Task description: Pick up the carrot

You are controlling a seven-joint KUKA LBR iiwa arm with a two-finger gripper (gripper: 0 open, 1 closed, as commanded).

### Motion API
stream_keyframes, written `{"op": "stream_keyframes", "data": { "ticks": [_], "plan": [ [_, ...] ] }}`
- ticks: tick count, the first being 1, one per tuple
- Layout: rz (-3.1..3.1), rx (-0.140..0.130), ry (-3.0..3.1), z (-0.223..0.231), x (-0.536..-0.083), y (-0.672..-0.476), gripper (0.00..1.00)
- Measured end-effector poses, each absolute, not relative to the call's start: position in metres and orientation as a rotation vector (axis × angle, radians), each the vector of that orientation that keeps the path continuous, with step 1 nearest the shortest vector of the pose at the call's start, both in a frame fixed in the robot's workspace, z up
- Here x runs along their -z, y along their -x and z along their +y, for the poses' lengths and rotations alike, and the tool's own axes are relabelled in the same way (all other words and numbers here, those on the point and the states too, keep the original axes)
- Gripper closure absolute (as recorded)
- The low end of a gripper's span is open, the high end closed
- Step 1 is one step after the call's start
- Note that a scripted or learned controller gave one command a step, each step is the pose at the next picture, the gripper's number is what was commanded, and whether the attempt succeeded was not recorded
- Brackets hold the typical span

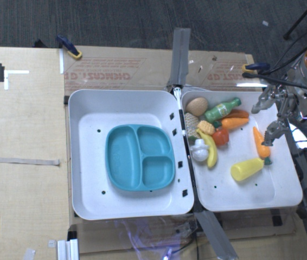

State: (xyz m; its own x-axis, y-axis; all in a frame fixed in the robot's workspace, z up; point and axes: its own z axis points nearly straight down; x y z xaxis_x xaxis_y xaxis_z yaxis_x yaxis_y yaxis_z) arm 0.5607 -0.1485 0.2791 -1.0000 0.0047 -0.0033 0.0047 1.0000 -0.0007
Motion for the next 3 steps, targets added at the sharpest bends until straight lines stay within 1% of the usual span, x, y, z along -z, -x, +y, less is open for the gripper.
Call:
{"op": "stream_keyframes", "data": {
  "ticks": [1,2,3],
  "plan": [
    [3.133,0.002,-0.129,-0.192,-0.281,-0.603,0.00],
    [3.137,0.002,-0.024,-0.214,-0.128,-0.646,0.00],
    [3.129,0.001,-0.212,-0.209,-0.094,-0.640,0.00]
  ]
}}
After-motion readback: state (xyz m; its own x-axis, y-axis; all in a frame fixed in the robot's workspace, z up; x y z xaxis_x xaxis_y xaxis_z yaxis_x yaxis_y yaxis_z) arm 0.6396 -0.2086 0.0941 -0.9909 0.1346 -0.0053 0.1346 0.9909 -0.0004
